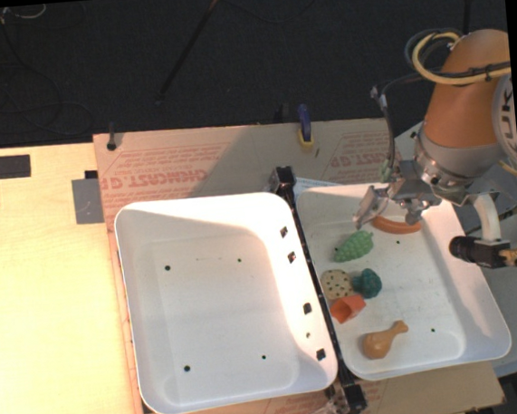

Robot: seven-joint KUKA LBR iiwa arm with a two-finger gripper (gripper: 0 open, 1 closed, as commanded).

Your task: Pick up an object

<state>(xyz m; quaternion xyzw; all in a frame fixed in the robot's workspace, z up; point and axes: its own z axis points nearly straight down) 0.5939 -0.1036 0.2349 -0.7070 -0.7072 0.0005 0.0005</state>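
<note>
In the camera view, the arm (467, 109) enters from the upper right of the frame, its orange band above the wrist. The gripper (376, 204) hangs over the upper part of the right bin (474, 317), its pale fingers (365, 209) pointing toward the left and down. From this slant it cannot be told whether they stand apart or together, and nothing is seen between them. Just beside the gripper, to its right, an orange ring-shaped piece (397, 225) lies on the bin floor, partly covered by the wrist.

Below the gripper and close to it lies a green knobbly object (354, 245), not visibly touched. Further down, near the divider between the bins, sit a tan perforated piece (335, 283), a teal object (368, 282) just beside it, and a small red-orange block (347, 308) touching or nearly touching both. A tan drumstick-shaped toy (383, 339) rests apart near the lower edge of the bin.

The left bin (213, 297) occupies the centre of the frame on the worktop (41, 313).
</note>
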